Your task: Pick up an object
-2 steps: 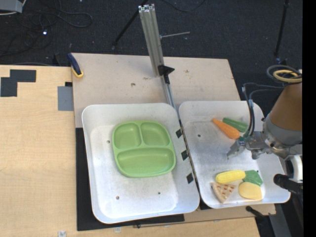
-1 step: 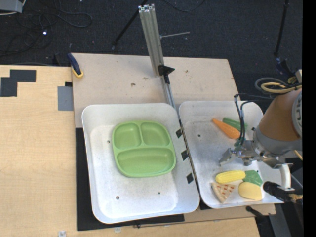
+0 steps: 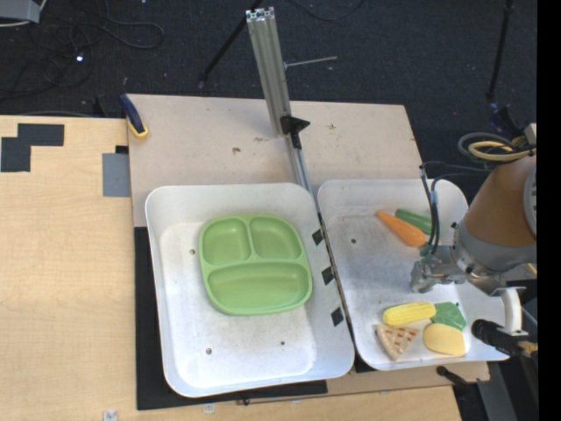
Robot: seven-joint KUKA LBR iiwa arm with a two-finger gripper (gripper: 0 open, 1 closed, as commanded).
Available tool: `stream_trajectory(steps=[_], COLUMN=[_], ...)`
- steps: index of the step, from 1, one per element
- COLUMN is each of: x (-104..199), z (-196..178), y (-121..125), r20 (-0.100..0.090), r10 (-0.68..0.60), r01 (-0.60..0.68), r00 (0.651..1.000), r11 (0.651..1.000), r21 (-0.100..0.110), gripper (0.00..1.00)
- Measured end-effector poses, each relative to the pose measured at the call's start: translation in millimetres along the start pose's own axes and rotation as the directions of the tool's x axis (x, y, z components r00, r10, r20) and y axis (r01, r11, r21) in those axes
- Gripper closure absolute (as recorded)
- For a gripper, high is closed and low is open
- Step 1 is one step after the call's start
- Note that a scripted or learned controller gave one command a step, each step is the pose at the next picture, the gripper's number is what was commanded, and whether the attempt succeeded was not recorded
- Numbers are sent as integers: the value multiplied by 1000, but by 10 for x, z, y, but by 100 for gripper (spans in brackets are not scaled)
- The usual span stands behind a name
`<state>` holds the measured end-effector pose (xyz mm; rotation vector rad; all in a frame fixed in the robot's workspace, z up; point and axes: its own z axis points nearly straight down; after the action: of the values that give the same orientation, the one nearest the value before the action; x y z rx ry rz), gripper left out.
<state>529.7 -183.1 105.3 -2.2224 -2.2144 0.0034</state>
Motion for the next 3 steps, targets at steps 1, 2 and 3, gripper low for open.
stream_trajectory(steps=[1, 2, 3], x=[10, 50, 45], z=[-604, -1165, -1172], y=[-60, -137, -138], r20=[2, 2, 1], r10=[-3, -5, -5], r01=[3, 5, 5], r00=[1000, 1000, 1000], r11=[1000, 1000, 1000], r21=[-8, -8, -3], gripper=[100, 100, 100])
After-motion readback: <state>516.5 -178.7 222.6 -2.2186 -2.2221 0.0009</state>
